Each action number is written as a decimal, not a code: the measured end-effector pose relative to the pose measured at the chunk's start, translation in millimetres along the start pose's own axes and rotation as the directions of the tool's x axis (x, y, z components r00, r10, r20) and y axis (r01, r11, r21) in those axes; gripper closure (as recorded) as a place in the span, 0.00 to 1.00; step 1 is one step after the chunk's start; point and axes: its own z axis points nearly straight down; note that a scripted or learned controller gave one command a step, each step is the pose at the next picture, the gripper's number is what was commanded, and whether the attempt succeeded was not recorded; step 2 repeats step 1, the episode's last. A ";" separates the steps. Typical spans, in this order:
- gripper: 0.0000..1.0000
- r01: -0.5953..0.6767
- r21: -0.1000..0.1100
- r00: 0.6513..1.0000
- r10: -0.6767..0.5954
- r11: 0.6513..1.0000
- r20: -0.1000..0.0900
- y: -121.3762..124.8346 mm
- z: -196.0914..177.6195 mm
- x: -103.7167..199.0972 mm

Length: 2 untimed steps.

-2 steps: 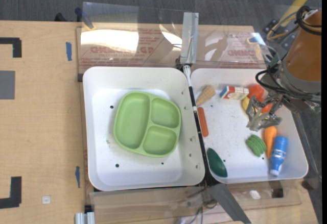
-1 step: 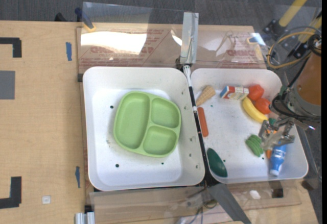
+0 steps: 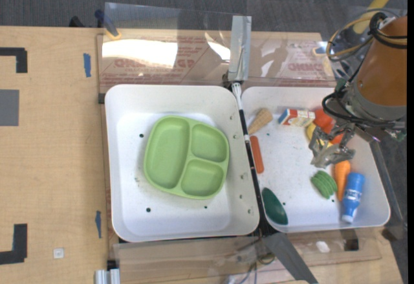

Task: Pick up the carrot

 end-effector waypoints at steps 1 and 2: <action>1.00 -0.005 0.003 1.000 0.005 1.000 0.005 -1.2 -9.7 -0.9; 1.00 -0.005 0.003 1.000 0.005 1.000 0.005 -1.2 -9.7 -0.9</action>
